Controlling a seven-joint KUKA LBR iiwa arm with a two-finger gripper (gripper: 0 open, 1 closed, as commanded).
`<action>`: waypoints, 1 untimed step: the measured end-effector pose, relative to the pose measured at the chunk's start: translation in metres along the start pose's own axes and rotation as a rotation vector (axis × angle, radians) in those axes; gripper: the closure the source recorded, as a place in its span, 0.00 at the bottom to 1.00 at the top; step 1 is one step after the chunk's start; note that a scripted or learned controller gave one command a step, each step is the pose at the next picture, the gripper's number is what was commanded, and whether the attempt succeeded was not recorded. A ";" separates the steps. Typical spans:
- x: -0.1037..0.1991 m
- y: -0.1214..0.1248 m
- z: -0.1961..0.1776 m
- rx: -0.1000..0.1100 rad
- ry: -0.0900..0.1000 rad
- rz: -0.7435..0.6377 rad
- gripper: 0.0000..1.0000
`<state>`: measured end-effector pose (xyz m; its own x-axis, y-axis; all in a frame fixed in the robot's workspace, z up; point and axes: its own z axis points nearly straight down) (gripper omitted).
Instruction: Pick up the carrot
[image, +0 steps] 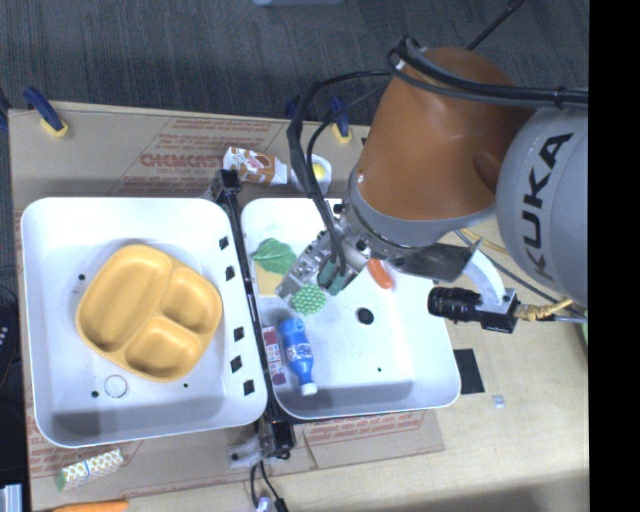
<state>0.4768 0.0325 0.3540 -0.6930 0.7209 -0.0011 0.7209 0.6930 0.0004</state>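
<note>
Cardboard (400, 440) covers the surface under two white bins. Nearest in the right bin (430, 385) lies a blue bottle (297, 354), with a green netted ball (309, 298) past it and a green leaf (271, 252) beyond. The claw (322, 268) hangs over the ball, whether spread or closed cannot be told. The carrot (380, 273) lies just beside the wrist, not gripped. The left bin (40, 300) holds a yellow tray (150, 310).
</note>
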 end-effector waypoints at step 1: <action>0.027 0.032 0.150 0.005 0.004 0.096 1.00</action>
<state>0.4806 0.0740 0.2035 -0.6208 0.7839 0.0027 0.7839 0.6208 -0.0048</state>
